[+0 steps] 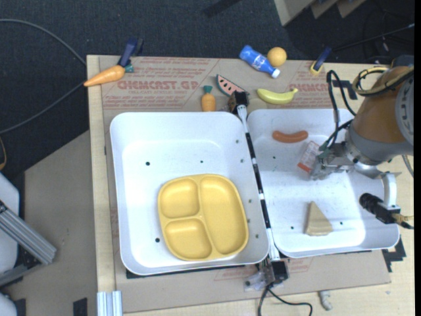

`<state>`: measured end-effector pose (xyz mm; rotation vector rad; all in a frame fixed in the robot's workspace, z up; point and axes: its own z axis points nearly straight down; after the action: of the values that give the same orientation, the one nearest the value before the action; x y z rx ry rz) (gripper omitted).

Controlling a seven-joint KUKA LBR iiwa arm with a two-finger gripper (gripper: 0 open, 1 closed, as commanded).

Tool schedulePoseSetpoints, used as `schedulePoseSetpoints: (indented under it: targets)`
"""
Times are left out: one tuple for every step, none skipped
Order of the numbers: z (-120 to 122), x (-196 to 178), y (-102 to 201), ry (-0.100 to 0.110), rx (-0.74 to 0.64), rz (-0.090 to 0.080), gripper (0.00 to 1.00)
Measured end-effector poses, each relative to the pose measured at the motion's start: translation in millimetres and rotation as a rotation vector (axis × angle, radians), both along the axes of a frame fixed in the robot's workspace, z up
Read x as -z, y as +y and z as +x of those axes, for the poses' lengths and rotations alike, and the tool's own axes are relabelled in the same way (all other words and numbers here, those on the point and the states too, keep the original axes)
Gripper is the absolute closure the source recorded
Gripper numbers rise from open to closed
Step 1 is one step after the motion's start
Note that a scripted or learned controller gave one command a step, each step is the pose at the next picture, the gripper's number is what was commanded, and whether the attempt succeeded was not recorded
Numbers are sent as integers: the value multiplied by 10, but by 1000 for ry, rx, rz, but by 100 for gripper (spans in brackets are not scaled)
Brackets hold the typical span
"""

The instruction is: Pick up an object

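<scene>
The right bin (342,183) holds a red-brown sausage (290,135) at the back, a tan wedge (318,220) at the front, and a small clear object with an orange-red end (306,158) in the middle. My gripper (323,166) is low in this bin, right beside the clear object and touching or nearly touching its right side. The grey arm with its orange band (385,84) comes in from the right. Whether the clear object sits between the fingers is not visible.
The left bin (131,176) holds a yellow divided plate (202,216). Behind the bins on the bench lie a carrot (105,76), a watermelon slice (227,84), a banana (276,95), a blue bottle (258,60) and an orange ball (277,56).
</scene>
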<state>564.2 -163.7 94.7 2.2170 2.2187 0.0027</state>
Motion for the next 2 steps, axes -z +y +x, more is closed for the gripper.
schedulePoseSetpoints:
  targets:
    - [-82, -659, -231, 2, 1, 0, 100]
    - [-86, -651, -227, 3, 1, 1, 0]
